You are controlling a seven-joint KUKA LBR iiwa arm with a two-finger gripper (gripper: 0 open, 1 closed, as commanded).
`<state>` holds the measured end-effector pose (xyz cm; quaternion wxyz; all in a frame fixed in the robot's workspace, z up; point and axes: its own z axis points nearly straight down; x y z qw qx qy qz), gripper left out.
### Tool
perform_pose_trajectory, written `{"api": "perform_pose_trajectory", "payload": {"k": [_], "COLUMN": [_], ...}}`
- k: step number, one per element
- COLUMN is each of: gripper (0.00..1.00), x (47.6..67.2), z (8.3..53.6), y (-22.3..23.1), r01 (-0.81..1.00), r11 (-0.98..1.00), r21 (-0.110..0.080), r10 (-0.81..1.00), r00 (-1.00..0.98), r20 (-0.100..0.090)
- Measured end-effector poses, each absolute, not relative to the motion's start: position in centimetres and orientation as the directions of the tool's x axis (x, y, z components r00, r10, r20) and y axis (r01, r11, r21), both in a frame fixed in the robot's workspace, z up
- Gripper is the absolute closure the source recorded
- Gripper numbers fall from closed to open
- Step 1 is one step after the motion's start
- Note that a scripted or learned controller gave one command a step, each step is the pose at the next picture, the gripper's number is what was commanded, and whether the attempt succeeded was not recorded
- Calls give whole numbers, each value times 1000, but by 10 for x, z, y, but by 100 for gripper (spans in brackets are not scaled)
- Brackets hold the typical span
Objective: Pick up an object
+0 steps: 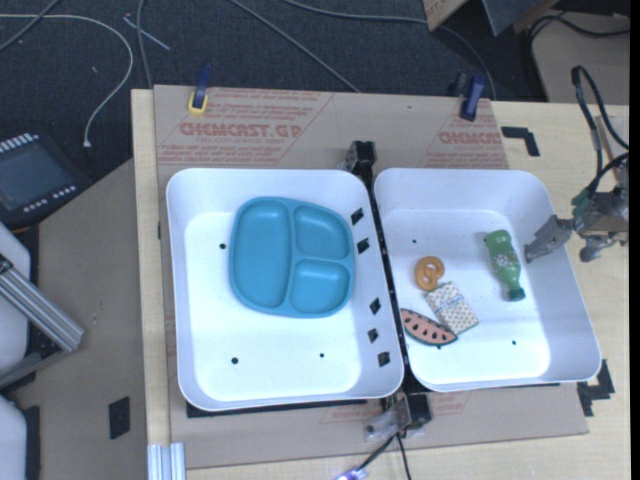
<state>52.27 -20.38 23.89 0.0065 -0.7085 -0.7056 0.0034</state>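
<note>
Risk first: objects crowded in right bin (560, 353). Pretzel (430, 272), packet (453, 306) and melon slice (428, 327) near-touching; a descent there could nudge two at once and close on neither. Green bottle (505, 262) lying flat, rounded, set apart from the rest, likely to roll or squirt out of a pinch across its body. Also close to the bin's right wall; fingertip strike on rim possible.

Pincer (552, 236) at right bin's right edge, just beside bottle, not touching. Too small and dark to judge opening: cannot tell apart or together. Nothing seen held.

Blue tray (292, 256) in left bin (200, 368), well apart.
</note>
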Motion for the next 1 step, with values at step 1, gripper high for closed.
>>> {"api": "perform_pose_trajectory", "payload": {"k": [1], "gripper": [0], "x": [525], "z": [246], "y": [-203], "r01": [1000], "r11": [0], "r21": [-1], "r10": [1000], "r00": [0], "r20": [1]}}
